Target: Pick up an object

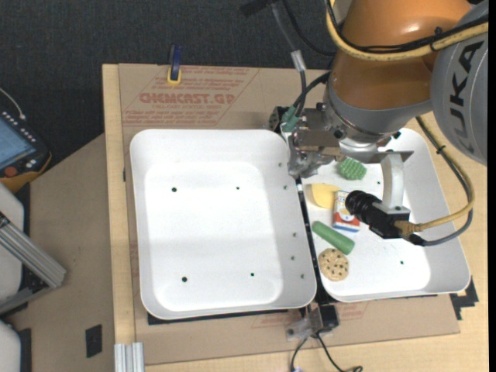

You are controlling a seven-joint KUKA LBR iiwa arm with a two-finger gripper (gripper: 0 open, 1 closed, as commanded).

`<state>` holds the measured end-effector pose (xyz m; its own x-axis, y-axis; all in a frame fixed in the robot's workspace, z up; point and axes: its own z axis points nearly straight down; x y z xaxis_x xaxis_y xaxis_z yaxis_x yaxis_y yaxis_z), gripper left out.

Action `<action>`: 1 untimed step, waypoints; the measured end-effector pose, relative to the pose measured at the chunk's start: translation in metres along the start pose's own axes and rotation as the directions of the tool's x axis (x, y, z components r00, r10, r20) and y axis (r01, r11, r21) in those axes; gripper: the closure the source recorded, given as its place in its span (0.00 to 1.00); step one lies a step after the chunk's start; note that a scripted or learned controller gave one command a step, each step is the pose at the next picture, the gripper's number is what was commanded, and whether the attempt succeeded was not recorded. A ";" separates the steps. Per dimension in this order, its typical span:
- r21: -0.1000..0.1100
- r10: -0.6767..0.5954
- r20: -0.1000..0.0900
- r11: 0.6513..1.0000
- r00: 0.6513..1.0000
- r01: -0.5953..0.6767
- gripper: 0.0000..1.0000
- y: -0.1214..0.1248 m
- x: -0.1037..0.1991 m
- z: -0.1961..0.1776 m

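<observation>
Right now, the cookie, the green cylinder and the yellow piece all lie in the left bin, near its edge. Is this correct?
Not quite: the camera view shows the cookie, the green cylinder and the yellow piece in the right bin, along its left edge. They lie near the wall shared with the left bin.

A dark speckled carpet [116, 22] covers the floor around the bench. A brown board [116, 122] printed with red lettering lies beneath the bins, a blue-and-yellow clamp [176, 64] gripping its far edge. At the left edge sit a device with a blue screen [14, 142] and a ribbed aluminium rail [27, 246].
</observation>
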<state>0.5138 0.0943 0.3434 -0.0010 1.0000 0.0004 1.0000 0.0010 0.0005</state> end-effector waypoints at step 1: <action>-0.002 0.000 0.000 1.000 1.000 0.000 1.00 0.000 0.000 -0.010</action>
<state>0.5143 0.0947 0.3535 -0.0012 1.0000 0.0004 1.0000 0.0012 0.0020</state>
